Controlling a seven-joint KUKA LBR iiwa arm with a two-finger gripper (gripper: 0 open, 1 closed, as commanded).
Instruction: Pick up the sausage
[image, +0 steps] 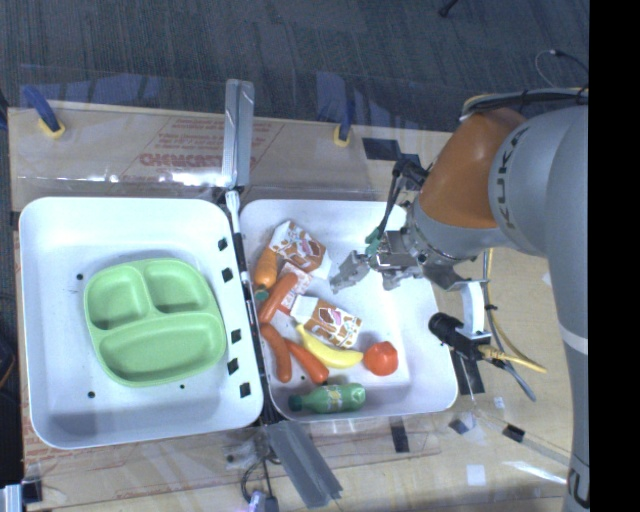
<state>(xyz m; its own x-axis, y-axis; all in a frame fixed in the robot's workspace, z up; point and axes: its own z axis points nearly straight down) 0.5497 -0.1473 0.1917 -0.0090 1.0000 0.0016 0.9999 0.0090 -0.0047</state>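
Note:
The sausage (280, 297), a reddish stick, lies slanted at the left side of the right bin (425, 350), between an orange carrot (265, 268) and a snack packet (331, 322). My gripper (372, 274) hovers over the middle of the right bin, to the right of the sausage and apart from it. Its fingers (348, 272) stand open with nothing between them. Under them is bare bin floor.
Two more orange-red sticks (277, 352) (308, 362) lie below the sausage, beside a banana (330, 350), a tomato (380, 358) and a green bottle (328, 398). A second packet (297, 247) lies at the back. The left bin (50, 400) holds a green divided plate (155, 320).

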